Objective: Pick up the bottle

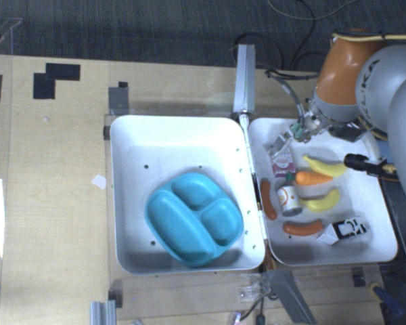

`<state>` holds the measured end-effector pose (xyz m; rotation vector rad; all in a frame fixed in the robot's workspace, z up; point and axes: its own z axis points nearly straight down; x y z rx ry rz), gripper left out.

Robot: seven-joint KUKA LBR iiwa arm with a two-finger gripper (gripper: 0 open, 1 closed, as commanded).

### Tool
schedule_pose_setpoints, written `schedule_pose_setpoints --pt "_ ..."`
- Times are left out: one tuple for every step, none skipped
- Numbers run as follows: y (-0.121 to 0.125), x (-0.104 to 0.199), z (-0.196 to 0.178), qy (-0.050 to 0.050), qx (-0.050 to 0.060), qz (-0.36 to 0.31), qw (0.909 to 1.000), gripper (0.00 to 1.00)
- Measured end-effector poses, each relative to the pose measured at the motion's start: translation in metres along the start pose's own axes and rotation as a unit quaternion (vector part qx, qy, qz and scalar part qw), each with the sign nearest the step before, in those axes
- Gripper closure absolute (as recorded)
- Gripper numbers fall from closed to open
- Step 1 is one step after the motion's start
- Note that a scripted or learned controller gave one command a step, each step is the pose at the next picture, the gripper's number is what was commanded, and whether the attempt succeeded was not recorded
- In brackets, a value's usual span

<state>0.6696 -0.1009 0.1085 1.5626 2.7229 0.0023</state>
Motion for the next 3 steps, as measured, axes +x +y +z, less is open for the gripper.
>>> schedule_pose_setpoints --pt "0.049 0.082 -0.080 -0.002 -0.004 -0.040 0.9992 0.00" --pt "0.001 0.013 0.001 -0.001 -0.001 -0.100 0.9950 0.00" --pt "0.039 0.070 -0.080 -0.002 -0.004 -0.071 0.9975 0.00"
